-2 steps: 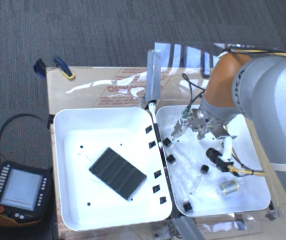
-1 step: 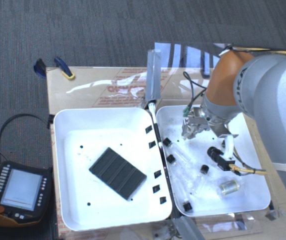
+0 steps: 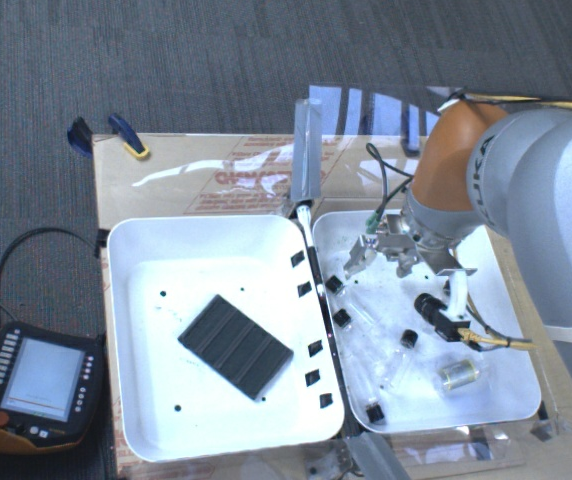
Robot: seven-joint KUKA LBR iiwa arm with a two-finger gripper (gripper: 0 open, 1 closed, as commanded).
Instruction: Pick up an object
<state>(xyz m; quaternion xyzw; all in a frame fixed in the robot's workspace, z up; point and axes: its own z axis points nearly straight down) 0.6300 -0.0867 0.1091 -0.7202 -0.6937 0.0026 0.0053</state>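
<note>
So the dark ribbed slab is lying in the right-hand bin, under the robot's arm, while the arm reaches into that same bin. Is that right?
Not quite. The camera view shows the dark ribbed slab lying in the left bin, away from the arm. The arm does reach into the right bin, where its claw hangs over small scattered items.

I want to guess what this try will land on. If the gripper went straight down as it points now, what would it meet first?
Probably the bare floor of the right bin under the gripper, among small clear items; depth is unclear.

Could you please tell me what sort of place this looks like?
Probably a robotics lab: a grey arm works over two white bins on a bench, with a teach pendant on the carpet beside it.
</note>
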